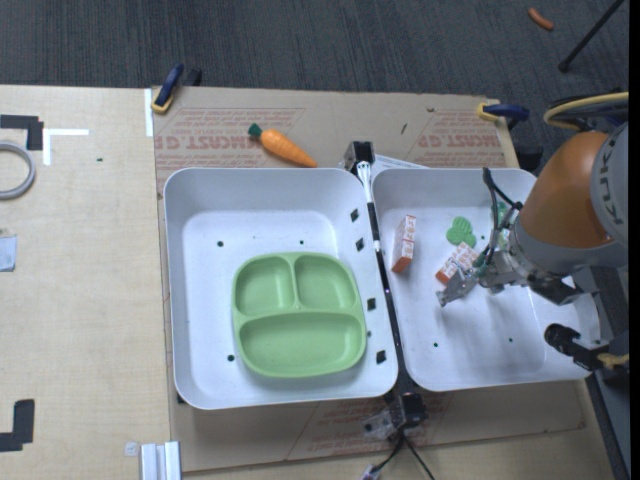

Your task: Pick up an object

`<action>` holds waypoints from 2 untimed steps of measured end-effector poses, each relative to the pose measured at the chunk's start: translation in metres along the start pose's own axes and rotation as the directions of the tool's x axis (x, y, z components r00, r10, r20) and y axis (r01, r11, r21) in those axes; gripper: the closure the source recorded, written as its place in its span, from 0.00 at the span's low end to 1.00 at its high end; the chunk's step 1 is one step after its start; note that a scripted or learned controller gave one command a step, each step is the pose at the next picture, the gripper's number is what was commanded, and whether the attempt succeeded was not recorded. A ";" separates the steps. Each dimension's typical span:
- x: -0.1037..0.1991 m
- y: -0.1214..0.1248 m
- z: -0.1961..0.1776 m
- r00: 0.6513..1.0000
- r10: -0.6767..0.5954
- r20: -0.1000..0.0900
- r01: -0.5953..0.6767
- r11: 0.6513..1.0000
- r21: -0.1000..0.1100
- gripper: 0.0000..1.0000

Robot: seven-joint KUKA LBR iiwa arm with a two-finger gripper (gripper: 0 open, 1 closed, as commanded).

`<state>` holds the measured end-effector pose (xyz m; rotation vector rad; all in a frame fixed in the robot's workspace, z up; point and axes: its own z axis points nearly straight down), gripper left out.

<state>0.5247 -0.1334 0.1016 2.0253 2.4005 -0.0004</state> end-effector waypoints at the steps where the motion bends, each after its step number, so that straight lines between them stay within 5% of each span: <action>1: 0.020 0.038 0.009 0.951 -0.309 0.000 0.309 0.951 -0.001 0.00; 2: 0.015 0.081 0.009 0.994 -0.106 0.001 0.106 0.994 -0.001 0.00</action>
